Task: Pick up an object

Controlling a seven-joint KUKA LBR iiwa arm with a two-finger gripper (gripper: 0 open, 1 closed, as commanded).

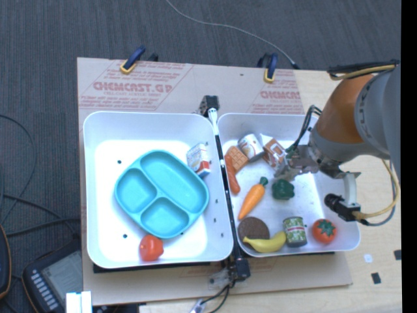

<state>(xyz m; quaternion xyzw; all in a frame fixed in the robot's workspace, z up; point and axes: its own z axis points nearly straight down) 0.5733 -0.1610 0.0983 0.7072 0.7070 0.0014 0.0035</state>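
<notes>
My gripper (288, 168) reaches in from the right and hangs low over the upper middle of the right bin (339, 243). Directly beneath it lies a green broccoli piece (283, 190). A brown box (275, 152) sits just to its upper left. An orange carrot (252, 198) lies to the gripper's lower left. I see nothing lifted off the bin floor.
The right bin also holds a tin (249, 144), a sausage (232, 178), a brown cookie (253, 227), a banana (264, 243), a green can (294, 231) and a tomato (324, 231). The left bin (98, 175) has a blue divided plate (161, 193), a small carton (199, 158) and a red fruit (151, 247).
</notes>
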